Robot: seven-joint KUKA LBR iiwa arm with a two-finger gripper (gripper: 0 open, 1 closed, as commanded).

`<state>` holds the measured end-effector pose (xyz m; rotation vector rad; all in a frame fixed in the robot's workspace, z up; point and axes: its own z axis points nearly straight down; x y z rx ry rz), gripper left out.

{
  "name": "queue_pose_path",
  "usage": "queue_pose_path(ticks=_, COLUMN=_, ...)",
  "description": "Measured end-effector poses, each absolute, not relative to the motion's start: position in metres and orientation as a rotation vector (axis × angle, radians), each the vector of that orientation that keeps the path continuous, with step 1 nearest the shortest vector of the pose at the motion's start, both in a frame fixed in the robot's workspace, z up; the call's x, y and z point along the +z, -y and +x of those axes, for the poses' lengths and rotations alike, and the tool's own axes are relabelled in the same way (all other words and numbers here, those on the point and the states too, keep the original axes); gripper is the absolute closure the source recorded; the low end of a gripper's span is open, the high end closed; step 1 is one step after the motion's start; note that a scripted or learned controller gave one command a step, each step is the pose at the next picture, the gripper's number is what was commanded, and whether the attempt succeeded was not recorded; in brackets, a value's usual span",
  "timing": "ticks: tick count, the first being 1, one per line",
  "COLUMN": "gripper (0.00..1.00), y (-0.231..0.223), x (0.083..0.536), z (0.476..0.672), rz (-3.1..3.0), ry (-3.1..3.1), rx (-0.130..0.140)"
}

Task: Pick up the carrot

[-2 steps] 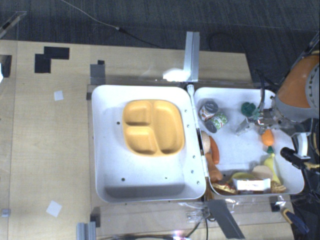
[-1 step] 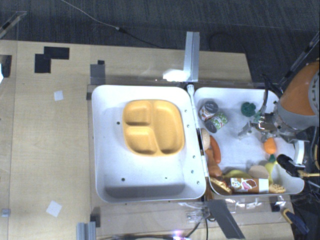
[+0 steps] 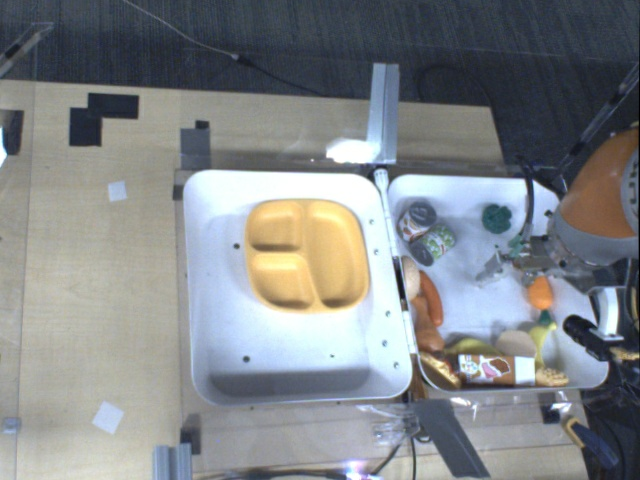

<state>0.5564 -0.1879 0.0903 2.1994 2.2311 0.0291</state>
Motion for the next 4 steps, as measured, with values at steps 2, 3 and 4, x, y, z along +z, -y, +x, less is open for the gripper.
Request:
queue_pose_path(ticks=2, gripper=0.00, y=0.192, x=0.091, z=0.510, rz=2.181, ry=-2.253, rx=0.037)
queue_pose_path(ticks=3, gripper=0.00, y=0.193, x=0.091, z=0.499, rz=2.196, ry=-2.234, rx=0.039)
queue_pose_path(ticks=4, gripper=1.00, y=0.198, x=0.105, z=0.502, rz=2.182, ry=-2.218, rx=0.034)
